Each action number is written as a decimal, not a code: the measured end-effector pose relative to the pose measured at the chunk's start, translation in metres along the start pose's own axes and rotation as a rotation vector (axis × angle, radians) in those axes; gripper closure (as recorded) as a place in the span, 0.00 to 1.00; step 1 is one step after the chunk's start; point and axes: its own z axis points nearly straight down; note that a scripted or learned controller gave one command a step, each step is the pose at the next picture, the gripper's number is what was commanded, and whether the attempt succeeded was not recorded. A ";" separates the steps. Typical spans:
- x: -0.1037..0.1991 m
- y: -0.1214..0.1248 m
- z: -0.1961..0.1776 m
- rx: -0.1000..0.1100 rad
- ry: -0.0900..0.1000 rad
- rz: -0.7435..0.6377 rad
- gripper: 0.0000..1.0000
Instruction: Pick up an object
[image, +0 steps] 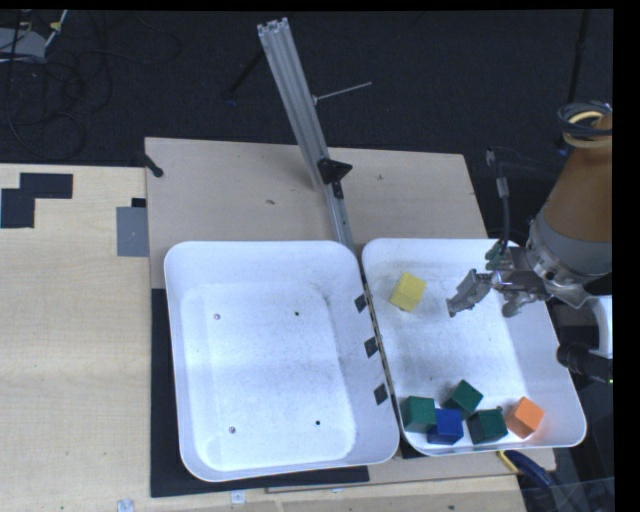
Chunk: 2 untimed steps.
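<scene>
Tool (490, 296) hovers over right bin (440, 350), beside yellow block (407, 292), probably lining up a grasp; fingers look spread, nothing between them.

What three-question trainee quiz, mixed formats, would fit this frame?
1. True or false: the yellow block lies apart from the other blocks.
2. Which bin holds all the blocks? A) left bin B) right bin
3. Fill in: the orange block sits near the right bin's ___ corner, beside a green block.

The end effector hangs over the right bin, holding nothing visible.

Key: 1 true; 2 B; 3 lower right.
</scene>
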 end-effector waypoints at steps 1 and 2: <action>0.013 0.016 0.119 0.009 0.002 -0.004 0.00; 0.012 0.092 0.170 -0.003 -0.001 -0.007 0.00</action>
